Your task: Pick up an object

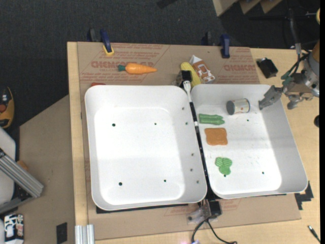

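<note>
Grey and cream, a small cylinder (238,106) lies on its side in the right bin (284,151), up toward that bin's twelve o'clock edge. We see a green pod-shaped piece (211,119) just beside it at seven o'clock, an orange flat square (216,136) below that, and a green leafy piece (223,165) farther down toward six o'clock; all four lie apart from one another in the bin's left half.

At three o'clock from the cylinder we find the gripper (279,98), hanging over the bin's upper right rim, near the cylinder but not touching it. Its two grey fingers (268,98) stand spread apart, with nothing between them.

Moving outward, the left bin (101,151) sits edge to edge with the right one. On the bench (81,70) beyond the bins, at twelve o'clock, we see a toy carrot (137,69), and a yellow banana-like toy (190,73) touching a brown and white packet (202,71). Two blue clamps (106,41) grip the bench's far edge, and a black block (266,66) lies toward two o'clock.
</note>
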You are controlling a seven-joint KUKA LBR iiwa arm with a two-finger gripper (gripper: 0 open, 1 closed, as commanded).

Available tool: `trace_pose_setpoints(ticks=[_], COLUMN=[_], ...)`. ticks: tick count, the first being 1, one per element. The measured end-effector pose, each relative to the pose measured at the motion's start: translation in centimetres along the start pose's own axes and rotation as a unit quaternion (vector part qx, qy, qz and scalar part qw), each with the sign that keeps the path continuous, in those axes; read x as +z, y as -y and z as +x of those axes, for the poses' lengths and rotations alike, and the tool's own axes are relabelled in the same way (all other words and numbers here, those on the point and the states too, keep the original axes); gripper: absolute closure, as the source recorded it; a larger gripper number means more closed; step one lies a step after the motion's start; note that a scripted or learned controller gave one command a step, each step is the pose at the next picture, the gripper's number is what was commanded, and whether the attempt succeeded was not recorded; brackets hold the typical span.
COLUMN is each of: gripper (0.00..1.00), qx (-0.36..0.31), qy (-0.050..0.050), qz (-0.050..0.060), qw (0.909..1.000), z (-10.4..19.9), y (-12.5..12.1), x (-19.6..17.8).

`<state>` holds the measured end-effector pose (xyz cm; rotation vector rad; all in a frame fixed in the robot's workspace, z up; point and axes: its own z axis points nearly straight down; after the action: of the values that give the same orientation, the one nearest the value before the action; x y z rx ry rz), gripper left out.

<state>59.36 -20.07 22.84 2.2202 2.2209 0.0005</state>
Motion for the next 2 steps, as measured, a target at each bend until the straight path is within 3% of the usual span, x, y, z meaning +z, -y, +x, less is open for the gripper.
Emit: trace_pose_setpoints(ticks=[1,2], gripper=[0.00,0.00], qx=[-0.002,-0.002], qy=[-0.004,0.000], qz=[0.008,-0.002], qw=[1.0000,1.0000], z=[7.2,10.2], y=[3.0,-2.7], x=[14.3,14.4])
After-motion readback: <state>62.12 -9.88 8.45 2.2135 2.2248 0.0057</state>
